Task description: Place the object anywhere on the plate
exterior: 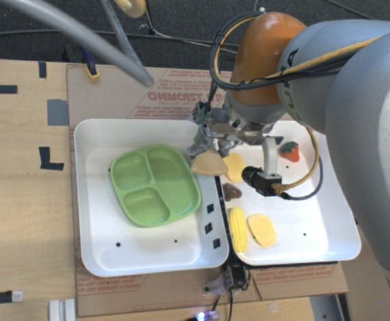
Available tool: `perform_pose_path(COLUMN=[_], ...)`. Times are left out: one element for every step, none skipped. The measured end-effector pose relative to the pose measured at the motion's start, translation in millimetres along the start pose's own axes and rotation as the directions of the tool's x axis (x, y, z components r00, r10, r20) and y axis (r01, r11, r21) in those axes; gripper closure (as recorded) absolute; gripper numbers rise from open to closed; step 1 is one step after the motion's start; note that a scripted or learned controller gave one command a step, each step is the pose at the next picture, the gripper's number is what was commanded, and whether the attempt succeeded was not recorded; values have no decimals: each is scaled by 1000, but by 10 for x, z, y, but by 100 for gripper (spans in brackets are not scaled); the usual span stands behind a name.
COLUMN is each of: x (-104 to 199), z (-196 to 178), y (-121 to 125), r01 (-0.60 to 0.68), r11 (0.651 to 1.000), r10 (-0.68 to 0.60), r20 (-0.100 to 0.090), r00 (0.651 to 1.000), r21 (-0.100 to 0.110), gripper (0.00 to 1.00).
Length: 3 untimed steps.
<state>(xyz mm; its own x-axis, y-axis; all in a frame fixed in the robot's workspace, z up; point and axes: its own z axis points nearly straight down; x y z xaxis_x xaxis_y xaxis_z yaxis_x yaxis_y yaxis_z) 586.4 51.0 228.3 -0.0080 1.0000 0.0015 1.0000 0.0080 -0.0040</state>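
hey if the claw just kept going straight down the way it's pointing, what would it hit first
Probably the tan food piece right under the claw, lying by the green plate at its right edge. Depth is hard to judge from this slant.

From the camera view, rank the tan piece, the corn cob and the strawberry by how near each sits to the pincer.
1. tan piece, right at the pincer, at the green plate's right edge.
2. strawberry, off to the right in the right bin.
3. corn cob, farthest, near the right bin's front.
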Motion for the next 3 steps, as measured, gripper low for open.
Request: perform_pose_path(x=[613, 1123, 1093], z=[119, 67, 70], y=[-58, -13, -14], r01=[0, -1, -5], r11=[1000, 1000, 1000], r10=[0, 1, 5], r20=[1, 2, 3], r00=[1000, 1000, 1000], r21=[2, 0, 1], gripper=[100, 100, 0])
